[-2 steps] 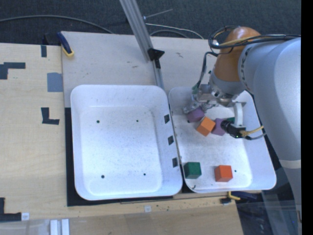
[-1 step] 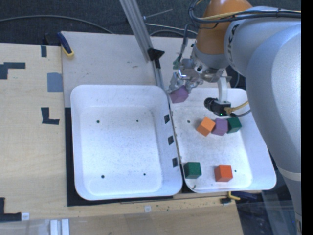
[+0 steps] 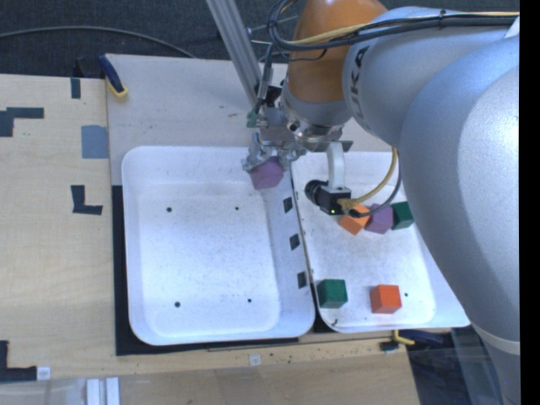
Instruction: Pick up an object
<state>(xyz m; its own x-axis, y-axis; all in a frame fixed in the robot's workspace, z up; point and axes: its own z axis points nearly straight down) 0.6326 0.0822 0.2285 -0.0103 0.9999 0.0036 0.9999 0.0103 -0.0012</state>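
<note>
One purple block (image 3: 267, 174) pinched in gripper (image 3: 262, 164) over left bin's (image 3: 143, 226) far right corner. Pick apparently made; next, probably lift clear without slipping.

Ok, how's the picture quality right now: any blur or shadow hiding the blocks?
Camera view: light is even, shadows soft; the hand and purple block look slightly soft; the green block and orange block are sharp; the arm blocks the right bin's far side.
</note>
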